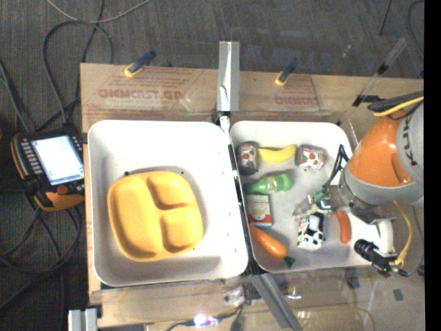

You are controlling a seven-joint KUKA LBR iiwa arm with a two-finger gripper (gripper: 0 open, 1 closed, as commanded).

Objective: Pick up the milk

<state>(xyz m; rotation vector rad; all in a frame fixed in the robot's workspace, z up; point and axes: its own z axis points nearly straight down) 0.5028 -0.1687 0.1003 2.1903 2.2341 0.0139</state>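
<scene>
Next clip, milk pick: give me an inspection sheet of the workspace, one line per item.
Surface: two white bins side by side, left bin, right bin.
Job's things: milk carton, cow-patterned, in the right bin near its front.
Clutter: yellow divided tray in left bin; banana, green bottle, carrot, two small cans and a red-labelled can beside the milk.
Grippers: gripper just above the milk; grasp not discernible.
Cables: loose cables on the floor.
Surroundings: handheld screen left of the bench.
</scene>
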